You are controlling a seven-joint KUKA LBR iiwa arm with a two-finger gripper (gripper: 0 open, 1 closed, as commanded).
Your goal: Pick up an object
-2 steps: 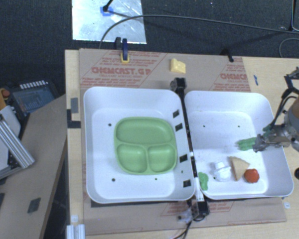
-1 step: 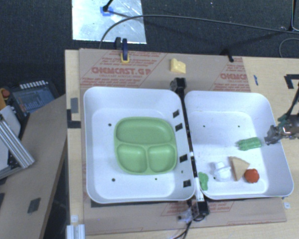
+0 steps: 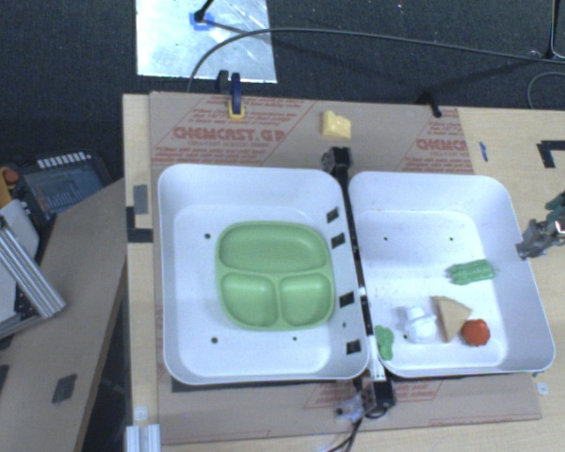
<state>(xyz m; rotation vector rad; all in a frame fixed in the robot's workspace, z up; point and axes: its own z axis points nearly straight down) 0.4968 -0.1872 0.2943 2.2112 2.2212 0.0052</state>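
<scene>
Toys are lying in the right bin (image 3: 508, 217), clustered toward its near right corner: a green toy (image 3: 471, 271) with its long axis running left-right, a tan wedge (image 3: 449, 315), a red ball (image 3: 476, 332) touching the wedge, a white toy (image 3: 417, 325) just left of the wedge, and a small green piece (image 3: 384, 341) against the divider.

Camera view: we are seeing the gripper (image 3: 544, 235) sitting at the right bin's right rim, outside the wall. We cannot tell its opening; it is too small and blurred here. The green toy is lying nearest it, to its left and slightly nearer the camera, with bare bin floor around it. We are judging it the easiest target.

The left bin (image 3: 179, 252) is holding a green tray (image 3: 268, 273). A yellow block (image 3: 335, 124) is resting on the bench beyond the bins.
</scene>
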